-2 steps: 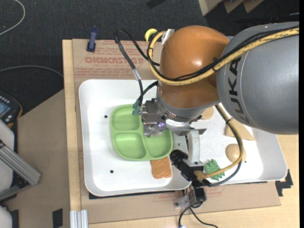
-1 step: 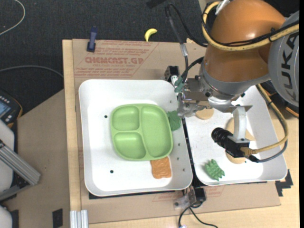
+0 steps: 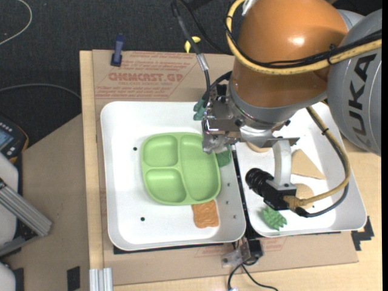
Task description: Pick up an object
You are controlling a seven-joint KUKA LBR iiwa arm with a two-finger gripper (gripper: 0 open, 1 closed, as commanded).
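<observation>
Reach over the bin divide, grasp not confirmed.

Camera view: the arm (image 3: pixel 291 59) comes in from the right and hangs wrist-down over the inner rims of the left bin (image 3: pixel 121 162) and right bin (image 3: pixel 339 217); its tool (image 3: pixel 216 143) sits at the right edge of the green divided plate (image 3: pixel 179 168), the likeliest target. Whether the tool is released or clenched cannot be told. An orange piece (image 3: pixel 206 214) lies just below the plate; a green toy (image 3: pixel 274 218) and tan wedge (image 3: pixel 306 165) lie in the right bin. Judged step: closing in; next calls for a secured grip, then a lift.
</observation>
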